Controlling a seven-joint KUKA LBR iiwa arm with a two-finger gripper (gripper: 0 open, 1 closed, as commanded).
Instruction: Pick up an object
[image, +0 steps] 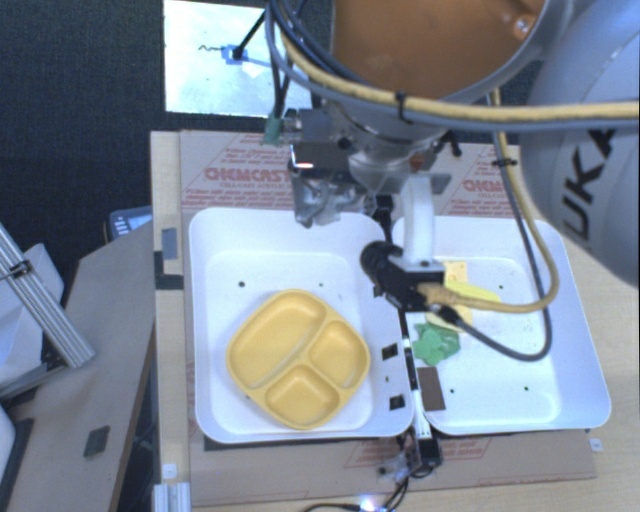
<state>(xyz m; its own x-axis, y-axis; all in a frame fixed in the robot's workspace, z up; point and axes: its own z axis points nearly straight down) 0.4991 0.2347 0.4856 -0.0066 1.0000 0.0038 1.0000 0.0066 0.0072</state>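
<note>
Above the bench, camera view, looking down on both bins. Grey arm (430, 50) reaching in from the right, high across the far side of the picture. At its end, gripper (320, 205) over the far rim of the left bin (225, 250), apparently well above the bin floor. Opening of gripper: cannot be told, tip blurred and partly masked by the wrist. Nothing seen in its hold.

Yellow three-compartment plate (298, 358) lying flat in the near half of the left bin, close to the near wall and to the wall shared with the right bin (530, 390). Set cornerwise to the bin walls; about as broad as long, so no marked long axis. Small green scrap (437, 343) in the right bin, just beside the shared wall, across it from the plate.

Governing relation: plate almost straight toward the camera from the gripper, bare bin floor between. Judged requirement for the coming move: travel to the near side, then descent onto the plate's raised rim, flat faces offering little to pinch. Pick judged not yet begun
</note>
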